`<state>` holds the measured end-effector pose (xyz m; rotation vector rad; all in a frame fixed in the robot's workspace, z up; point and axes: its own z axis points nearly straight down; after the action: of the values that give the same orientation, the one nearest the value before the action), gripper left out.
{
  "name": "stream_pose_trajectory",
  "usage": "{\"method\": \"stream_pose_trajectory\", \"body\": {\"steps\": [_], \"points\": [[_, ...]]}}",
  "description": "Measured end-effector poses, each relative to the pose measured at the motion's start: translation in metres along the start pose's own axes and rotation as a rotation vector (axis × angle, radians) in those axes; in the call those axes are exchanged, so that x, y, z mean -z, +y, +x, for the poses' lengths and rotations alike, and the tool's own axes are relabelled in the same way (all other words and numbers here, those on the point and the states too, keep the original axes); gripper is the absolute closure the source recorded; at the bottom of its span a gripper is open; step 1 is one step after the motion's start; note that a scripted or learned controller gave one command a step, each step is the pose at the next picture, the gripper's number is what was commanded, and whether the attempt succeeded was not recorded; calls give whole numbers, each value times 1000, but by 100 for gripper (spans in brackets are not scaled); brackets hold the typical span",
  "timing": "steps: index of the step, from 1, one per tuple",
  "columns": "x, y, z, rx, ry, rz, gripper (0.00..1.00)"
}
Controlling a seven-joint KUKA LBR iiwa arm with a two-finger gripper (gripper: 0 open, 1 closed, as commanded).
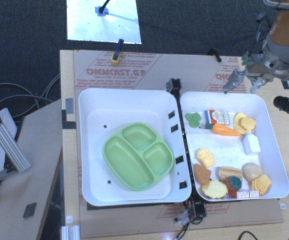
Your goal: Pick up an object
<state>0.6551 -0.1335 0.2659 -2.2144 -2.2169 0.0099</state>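
We see two white bins side by side on the counter (134, 71). The left bin (92, 134) holds a green tray (137, 155). The right bin (269, 134) holds toy food: a carrot (226, 130), a green bit (193, 118), a yellow slice (244, 123), a white block (251, 144) and corn (205, 157). The hand (243, 81) hangs above the right bin's far rim. Its two fingers are spread apart, with nothing between them.
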Motion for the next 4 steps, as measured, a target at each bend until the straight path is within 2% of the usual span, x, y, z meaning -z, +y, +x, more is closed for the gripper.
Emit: {"method": "stream_pose_trajectory", "body": {"steps": [1,4], "points": [[8,2,0,2,-2,-12,0],[-161,8,-7,0,-1,-9,0]]}}
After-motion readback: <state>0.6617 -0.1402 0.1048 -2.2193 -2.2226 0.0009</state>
